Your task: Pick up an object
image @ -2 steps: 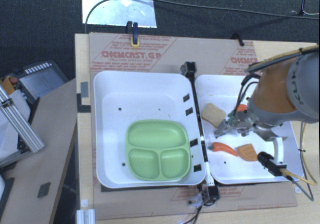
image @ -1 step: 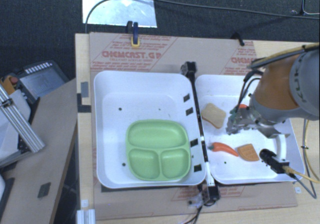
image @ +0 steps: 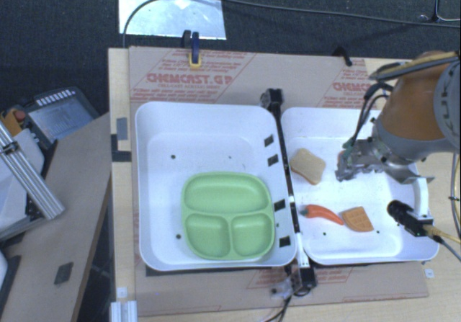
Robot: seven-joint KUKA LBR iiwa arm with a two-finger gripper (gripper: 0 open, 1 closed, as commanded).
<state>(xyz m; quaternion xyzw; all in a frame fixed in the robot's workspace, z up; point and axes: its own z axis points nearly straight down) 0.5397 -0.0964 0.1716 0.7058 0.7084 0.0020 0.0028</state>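
white bins side by side on cardboard-covered bench (image: 216,72). left bin (image: 155,169): green divided plate (image: 227,215). right bin (image: 374,245): bread piece (image: 308,166), orange carrot (image: 323,214), cracker (image: 357,219). gripper (image: 346,169) above right bin, just right of bread; jaw state unclear. dark floor beyond.

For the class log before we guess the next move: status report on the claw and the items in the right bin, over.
Claw low over the right bin, nothing seen between its fingers. Tan bread piece just beside it; orange carrot and cracker nearer the front. Nothing blocking.
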